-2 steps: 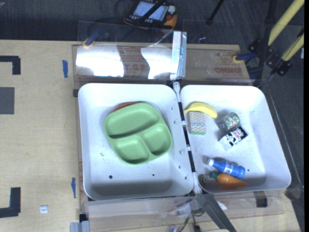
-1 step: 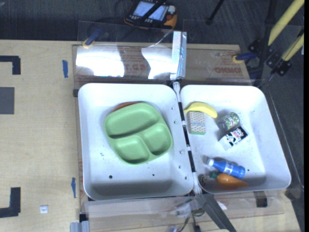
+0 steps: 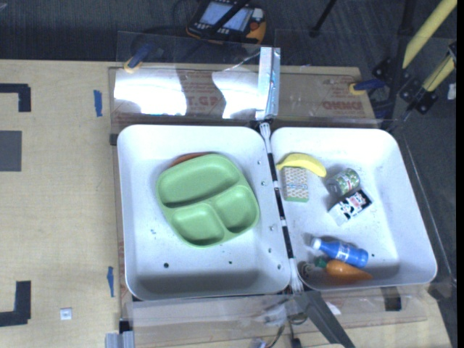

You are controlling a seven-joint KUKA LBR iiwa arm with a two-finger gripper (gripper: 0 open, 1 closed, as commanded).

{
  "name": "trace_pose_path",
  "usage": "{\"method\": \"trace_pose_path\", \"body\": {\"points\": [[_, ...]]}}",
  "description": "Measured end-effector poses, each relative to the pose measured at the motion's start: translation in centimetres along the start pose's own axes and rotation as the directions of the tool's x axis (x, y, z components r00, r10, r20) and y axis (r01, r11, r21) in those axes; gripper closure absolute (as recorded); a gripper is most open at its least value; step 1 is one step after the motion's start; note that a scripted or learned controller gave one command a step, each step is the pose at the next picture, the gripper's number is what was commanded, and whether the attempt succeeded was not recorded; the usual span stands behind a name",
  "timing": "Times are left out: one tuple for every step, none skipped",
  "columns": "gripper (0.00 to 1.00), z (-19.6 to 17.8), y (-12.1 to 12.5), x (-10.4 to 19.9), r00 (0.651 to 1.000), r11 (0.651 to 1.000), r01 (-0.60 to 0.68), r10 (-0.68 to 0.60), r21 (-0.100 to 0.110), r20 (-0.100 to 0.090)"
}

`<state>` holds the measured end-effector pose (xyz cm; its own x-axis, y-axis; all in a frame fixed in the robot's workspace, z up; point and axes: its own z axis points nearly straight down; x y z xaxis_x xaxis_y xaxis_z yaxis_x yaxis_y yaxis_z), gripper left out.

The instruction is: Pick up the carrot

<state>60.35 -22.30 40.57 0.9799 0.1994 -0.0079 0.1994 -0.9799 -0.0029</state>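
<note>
Carrot (image 3: 346, 270): orange, lying on its side at the lower edge of the right bin (image 3: 406, 194), near that bin's lower left corner, with its dark green top end pointing toward frame left. Long axis runs roughly left to right.

Blue bottle (image 3: 341, 251) with a white cap lies just above the carrot, close alongside it, possibly touching; contact not clear.

Higher in the same bin: a small black-and-white box (image 3: 351, 206) near the centre, a crumpled silvery can (image 3: 345, 181) just above it, a patterned card or packet (image 3: 295, 183) to the left, and a yellow banana (image 3: 301, 164) curving over the packet's top edge.

Left bin (image 3: 138, 194): holds a green divided plate (image 3: 209, 199) with three compartments, sitting tilted about the middle. A sliver of something orange-red peeks out from under the plate's upper left rim; cannot tell what it is.

Both bins sit side by side on the wooden desk (image 3: 51, 216), touching along a central seam.

End effector: state cannot be told from this frame.
</note>
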Motion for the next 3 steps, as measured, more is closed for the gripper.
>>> {"method": "trace_pose_path", "body": {"points": [[0.0, -2.6, -7.2, -4.9, 0.994, 0.994, 0.109, -0.109, 0.0, 0.0], [0.0, -2.3, -2.6, -6.2, 1.0, 1.0, 0.0, 0.0, -0.003, -0.003], [0.0, -2.3, -2.6, -6.2, 1.0, 1.0, -0.001, 0.001, -0.003, -0.003]]}}
